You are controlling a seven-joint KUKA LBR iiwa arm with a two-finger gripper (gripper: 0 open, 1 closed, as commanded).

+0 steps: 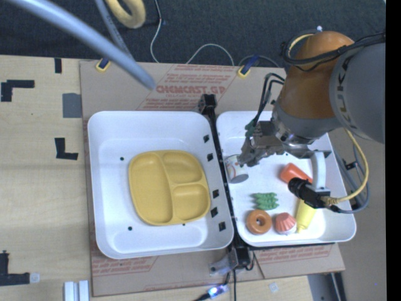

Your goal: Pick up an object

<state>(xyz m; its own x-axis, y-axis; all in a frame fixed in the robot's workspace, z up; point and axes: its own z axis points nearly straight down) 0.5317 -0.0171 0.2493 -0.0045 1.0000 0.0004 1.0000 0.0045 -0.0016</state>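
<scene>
**Several small toys in the right bin, arm low over its left side**

Five small toys lie in the shallow white right-hand bin [341, 234]: an orange carrot-like piece [292, 172] at about three o'clock, a leafy green plastic piece [265, 200] near the middle, a brown ringed doughnut [257, 221] and a pink cupcake-shaped toy [284, 223] at six o'clock, and a yellow bottle-shaped toy [304, 215] at five o'clock. The grey two-finger gripper [241, 165] hangs low at nine o'clock in that bin, close to the dividing wall, beside a small grey, roundish item [238, 177] that I cannot identify. Whether its pincer is spread or closed cannot be told; the wrist hides it.

To pick well, I judge the arm should choose a toy with free space around it. The green piece looks easiest, standing apart from its neighbours. The doughnut and cupcake lie close together, so fingers could nudge one while closing on the other. The bin wall at nine o'clock crowds any grasp there.

The shallow white left-hand bin [106, 137] holds a yellow sectioned plastic plate [169, 187].
</scene>
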